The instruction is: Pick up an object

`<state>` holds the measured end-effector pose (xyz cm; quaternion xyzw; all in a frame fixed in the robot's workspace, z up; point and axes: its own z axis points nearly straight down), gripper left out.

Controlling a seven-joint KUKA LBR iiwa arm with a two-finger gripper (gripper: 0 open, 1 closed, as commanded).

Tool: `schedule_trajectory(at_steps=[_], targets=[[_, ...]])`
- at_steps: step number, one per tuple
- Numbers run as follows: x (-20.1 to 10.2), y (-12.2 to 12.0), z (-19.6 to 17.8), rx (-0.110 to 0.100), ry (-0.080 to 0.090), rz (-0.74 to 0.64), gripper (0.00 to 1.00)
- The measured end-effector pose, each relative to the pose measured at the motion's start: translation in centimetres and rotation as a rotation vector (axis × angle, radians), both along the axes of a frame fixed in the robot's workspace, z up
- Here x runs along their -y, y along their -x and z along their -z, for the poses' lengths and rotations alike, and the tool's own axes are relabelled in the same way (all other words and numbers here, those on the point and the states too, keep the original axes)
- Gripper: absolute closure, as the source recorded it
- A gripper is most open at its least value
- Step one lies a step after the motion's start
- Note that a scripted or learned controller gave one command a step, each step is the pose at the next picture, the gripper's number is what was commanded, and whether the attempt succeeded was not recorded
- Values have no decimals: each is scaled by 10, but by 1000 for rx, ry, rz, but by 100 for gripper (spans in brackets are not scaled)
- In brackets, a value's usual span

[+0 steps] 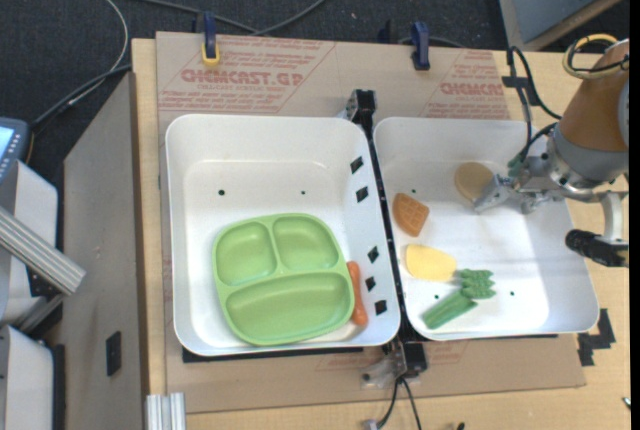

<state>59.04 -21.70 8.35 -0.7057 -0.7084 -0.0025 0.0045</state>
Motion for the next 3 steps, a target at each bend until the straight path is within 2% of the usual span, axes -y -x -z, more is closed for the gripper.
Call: schedule_trajectory(at_steps=[1,3], targets=[[2,-1,-13,4,6,-1,100],[6,9,-107,9,12,4,100]])
